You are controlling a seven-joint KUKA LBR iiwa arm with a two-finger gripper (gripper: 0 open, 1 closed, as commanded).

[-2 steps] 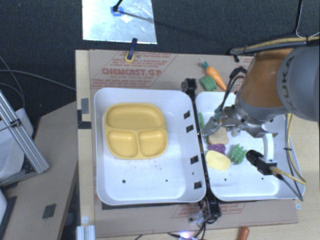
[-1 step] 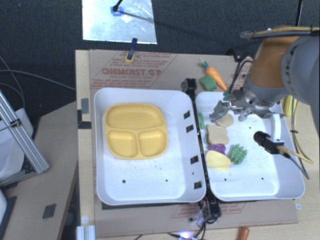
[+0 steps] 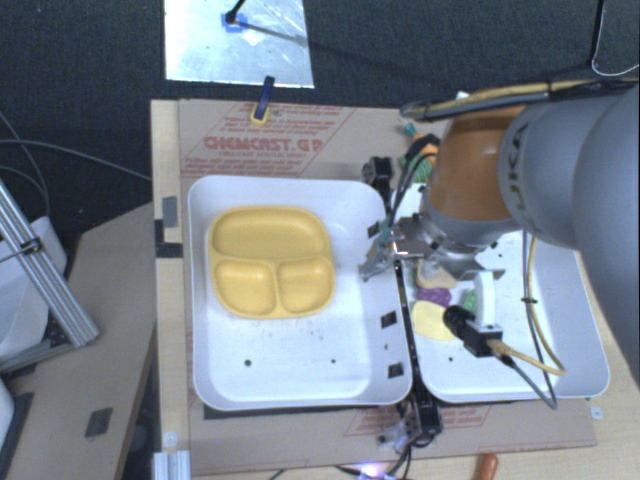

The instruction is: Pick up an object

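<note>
Since my gripper (image 3: 432,263) hangs low over the right bin (image 3: 580,368), right by the wall between the bins, the purple piece (image 3: 435,295) and yellow piece (image 3: 432,320) lie just below it. I cannot tell its state. Open floor lies rightward; the yellow tray (image 3: 271,260) fills the left bin (image 3: 290,373).

The arm (image 3: 540,158) covers most of the right bin (image 3: 585,368), partly hiding a purple object (image 3: 434,295) and a yellow object (image 3: 430,320).

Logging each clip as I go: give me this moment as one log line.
arm: over right bin | left bin: yellow divided plate | right bin: yellow piece, purple piece | grasp: cannot tell
</note>
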